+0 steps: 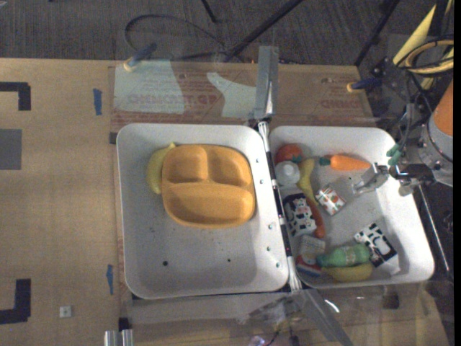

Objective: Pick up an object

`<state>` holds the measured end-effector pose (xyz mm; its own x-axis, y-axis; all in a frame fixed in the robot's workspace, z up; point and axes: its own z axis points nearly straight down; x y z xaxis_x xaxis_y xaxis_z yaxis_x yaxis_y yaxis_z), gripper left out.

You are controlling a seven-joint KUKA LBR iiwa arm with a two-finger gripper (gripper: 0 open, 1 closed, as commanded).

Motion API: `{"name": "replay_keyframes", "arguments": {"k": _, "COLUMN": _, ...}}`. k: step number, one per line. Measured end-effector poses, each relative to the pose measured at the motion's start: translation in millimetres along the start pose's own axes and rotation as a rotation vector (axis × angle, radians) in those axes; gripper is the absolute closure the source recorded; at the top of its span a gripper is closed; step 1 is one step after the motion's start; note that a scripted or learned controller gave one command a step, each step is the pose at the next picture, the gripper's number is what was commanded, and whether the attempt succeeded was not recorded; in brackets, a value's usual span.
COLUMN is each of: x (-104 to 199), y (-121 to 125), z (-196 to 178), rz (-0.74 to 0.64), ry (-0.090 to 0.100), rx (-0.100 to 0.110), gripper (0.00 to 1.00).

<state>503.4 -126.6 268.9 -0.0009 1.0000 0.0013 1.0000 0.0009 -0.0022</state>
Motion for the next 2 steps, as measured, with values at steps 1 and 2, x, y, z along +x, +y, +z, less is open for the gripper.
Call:
{"name": "replay_keyframes", "arguments": {"k": 1, "x": 12.9, "y": 62.1, "z": 104.3, "rz": 0.032, "ry": 0.0, "rx": 0.002, "gripper": 0.0}}
{"name": "replay_keyframes", "arguments": {"k": 2, "x": -1.2, "y": 91.2, "z": 173.8, "rz": 0.037, "ry": -0.001, "rx": -0.003, "gripper": 0.0}}
